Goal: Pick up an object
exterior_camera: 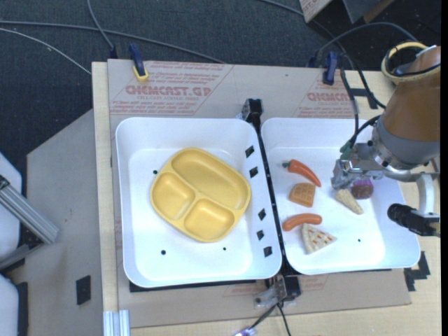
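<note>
Camera view: tool (348,178) beside purple piece (362,186).

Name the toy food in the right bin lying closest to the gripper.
The purple piece, directly beside the gripper; the carrot and the pizza slice lie farther left.

1. The two shallow white bins, left (133,208) and right (364,254), look like smooth plastic with a soft sheen.
2. The yellow three-compartment tray (200,194) looks like smooth, faintly glossy plastic.
3. The pale brown printed board (175,89) under the bins looks like matt cardboard.
4. The grey arm's orange band (418,103) has a smooth, satin finish.
5. The small orange pepper-shaped toy (302,171) looks glossy.
</note>
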Robot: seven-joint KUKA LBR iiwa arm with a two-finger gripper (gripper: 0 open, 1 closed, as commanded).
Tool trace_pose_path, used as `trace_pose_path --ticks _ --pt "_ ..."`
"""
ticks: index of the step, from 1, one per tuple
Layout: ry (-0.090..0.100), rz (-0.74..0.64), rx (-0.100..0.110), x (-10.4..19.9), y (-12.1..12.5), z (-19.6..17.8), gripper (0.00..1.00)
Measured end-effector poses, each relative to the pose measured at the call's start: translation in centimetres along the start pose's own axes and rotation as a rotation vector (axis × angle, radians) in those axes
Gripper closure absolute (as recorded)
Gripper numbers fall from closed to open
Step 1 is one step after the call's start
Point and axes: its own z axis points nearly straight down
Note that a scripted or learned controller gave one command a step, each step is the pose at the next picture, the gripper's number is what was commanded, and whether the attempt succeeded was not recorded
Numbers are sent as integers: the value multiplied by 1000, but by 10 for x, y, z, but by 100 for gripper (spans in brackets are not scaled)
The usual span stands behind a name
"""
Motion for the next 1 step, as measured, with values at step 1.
trace_pose_path --ticks 1 --pt "0 -1 0 0 1 -26 100"
